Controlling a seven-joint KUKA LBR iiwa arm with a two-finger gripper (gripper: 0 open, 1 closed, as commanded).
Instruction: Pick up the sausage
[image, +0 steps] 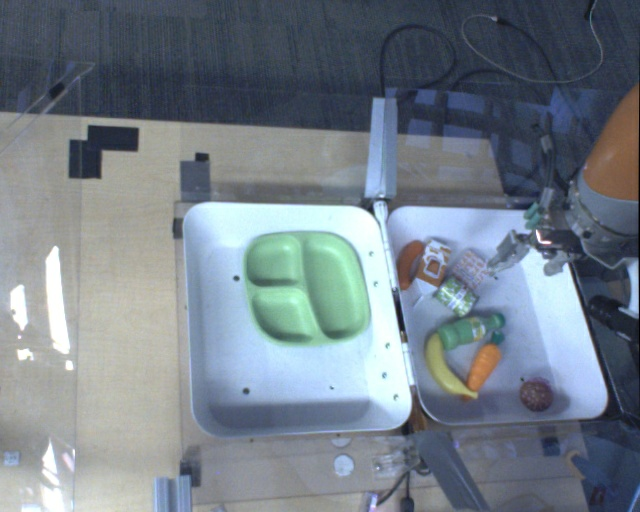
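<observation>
The hand (510, 250) hangs over the upper part of the right bin (590, 400), its two fingers apart with nothing between them; one fingertip sits close to a small crumpled packet (470, 265), just beside it, though whether they touch cannot be told. The sausage (409, 263), a reddish-brown piece, lies well to the hand's far side, beyond the packet and a carton (434, 266) that partly overlaps it, right against the wall dividing the two bins. By my judgement this is the approach step, with no grasp yet begun; the next move calls for carrying the hand across past the packet and carton, then lowering it with the fingers straddling the sausage, and the carton and the wall leave little room.

The arm comes in from the right edge, its orange band (612, 165) above the grey wrist, the wrist tilted so the fingers slant down towards the bin's middle. Nearer the front of the bin lie a green bottle (470, 330), a banana (443, 365), a carrot (483, 365) and a dark round fruit (536, 395); the left bin (215, 400) holds a green divided plate (305, 285).
</observation>
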